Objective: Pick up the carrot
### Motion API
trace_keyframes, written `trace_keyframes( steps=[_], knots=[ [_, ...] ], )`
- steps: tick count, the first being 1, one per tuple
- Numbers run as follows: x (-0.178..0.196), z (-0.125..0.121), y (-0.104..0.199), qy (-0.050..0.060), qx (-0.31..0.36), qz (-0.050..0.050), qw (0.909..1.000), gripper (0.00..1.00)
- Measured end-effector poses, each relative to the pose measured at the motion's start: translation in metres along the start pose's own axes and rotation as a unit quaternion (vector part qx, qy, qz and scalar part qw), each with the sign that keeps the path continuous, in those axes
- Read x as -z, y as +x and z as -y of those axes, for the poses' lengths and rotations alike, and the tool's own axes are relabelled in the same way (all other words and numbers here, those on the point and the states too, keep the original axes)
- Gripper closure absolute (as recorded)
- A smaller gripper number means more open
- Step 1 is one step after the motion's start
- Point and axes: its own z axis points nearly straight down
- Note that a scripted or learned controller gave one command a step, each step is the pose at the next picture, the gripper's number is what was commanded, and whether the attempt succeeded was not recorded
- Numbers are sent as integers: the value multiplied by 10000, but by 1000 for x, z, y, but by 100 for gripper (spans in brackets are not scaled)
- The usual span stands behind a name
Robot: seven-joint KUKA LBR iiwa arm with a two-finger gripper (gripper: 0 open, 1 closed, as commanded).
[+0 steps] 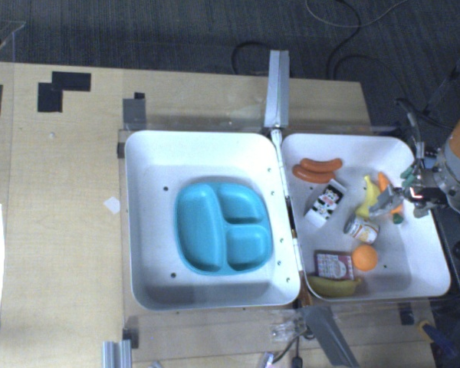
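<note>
The carrot (382, 182) lies in the right bin (429, 271), near its right side. I see a short orange stretch of it, with a bit of green further down by the bin wall. My gripper (405, 195) reaches in from the right and hangs directly over the carrot's lower part, hiding its middle. I cannot make out whether anything is held.
Around the carrot lie a yellow banana-like piece (369, 196), a small can (362, 231), an orange (364, 259), a dark red box (333, 264), a banana (335, 285), a black-and-white carton (325, 203) and a sausage (317, 168). The left bin (149, 167) holds a blue divided tray (222, 227).
</note>
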Motion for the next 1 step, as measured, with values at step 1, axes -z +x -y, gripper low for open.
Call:
trace_keyframes(
  steps=[1],
  knots=[
    [-122, -43, -41, -84, -271, 17, 9996, 0]
  ],
)
